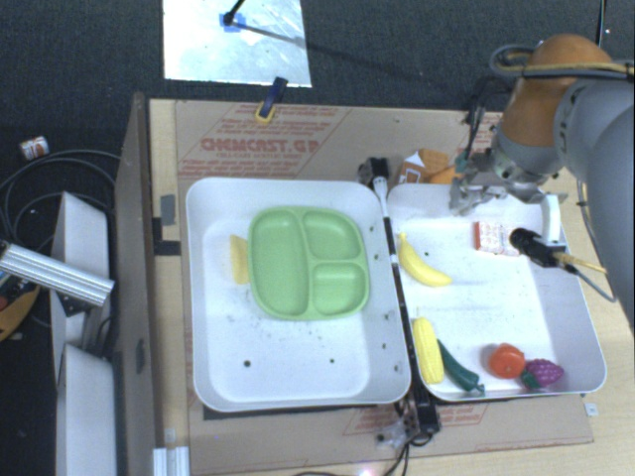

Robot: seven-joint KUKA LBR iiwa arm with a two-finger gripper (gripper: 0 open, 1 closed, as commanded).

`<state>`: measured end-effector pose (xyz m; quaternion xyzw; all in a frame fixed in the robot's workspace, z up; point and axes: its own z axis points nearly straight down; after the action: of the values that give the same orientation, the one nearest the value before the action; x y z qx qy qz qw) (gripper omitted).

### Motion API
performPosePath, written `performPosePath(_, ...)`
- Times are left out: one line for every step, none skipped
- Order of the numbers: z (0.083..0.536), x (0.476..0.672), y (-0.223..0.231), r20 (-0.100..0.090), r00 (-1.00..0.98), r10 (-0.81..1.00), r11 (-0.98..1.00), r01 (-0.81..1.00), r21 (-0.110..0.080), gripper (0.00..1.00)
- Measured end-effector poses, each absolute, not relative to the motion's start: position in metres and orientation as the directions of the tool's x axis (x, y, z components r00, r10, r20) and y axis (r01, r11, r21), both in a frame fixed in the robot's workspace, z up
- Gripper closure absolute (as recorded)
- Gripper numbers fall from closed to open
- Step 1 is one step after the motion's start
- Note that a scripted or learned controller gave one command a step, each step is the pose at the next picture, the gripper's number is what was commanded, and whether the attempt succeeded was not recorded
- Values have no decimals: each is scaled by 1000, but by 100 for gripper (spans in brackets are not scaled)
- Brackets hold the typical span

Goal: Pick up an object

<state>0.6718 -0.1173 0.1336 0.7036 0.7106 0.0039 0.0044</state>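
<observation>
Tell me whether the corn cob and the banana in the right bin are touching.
Apart. The camera view shows bare white bin floor between the banana and the corn cob.

A smooth grey casing is covering the arm (595,132). An orange band (544,87) is wrapping it above the wrist, and dark cables are looping beside that band.

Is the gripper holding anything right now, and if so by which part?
Cannot be told: the gripper sits at the right bin's far edge, with no object visibly between it.
</observation>
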Motion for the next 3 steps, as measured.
performPosePath(214,644,-126,-1,0,1000,0,1000,7,100)
performPosePath(183,629,-62,2,-9,1000,9,1000,-1,100)
performPosePath(184,621,-40,0,-7,1000,7,1000,1,100)
